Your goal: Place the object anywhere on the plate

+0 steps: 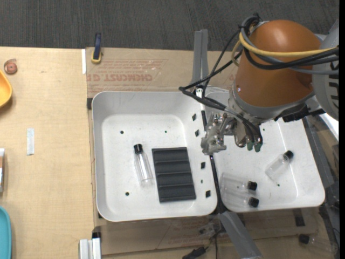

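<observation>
Nearest us, we are seeing two clear vials (pixel 240 186) with black caps lying side by side at the front of the right bin (pixel 302 198), and a third vial (pixel 279 164) lying tilted a little farther back in that bin. In the left bin (pixel 108 198) we are counting one more capped vial (pixel 142 165) lying just beside a black ribbed plate (pixel 173 174), apart from it, so four vials and one plate in all. Above the wall between the two bins the claw (pixel 215 139) is hanging under the orange band of the arm (pixel 277 63); we cannot tell how far it is open or whether it is gripping anything. Farthest back, printed letters are showing upside down on the brown cardboard (pixel 140 72) lying on the table (pixel 43 144); they seem to read "CHEMCAST".
</observation>
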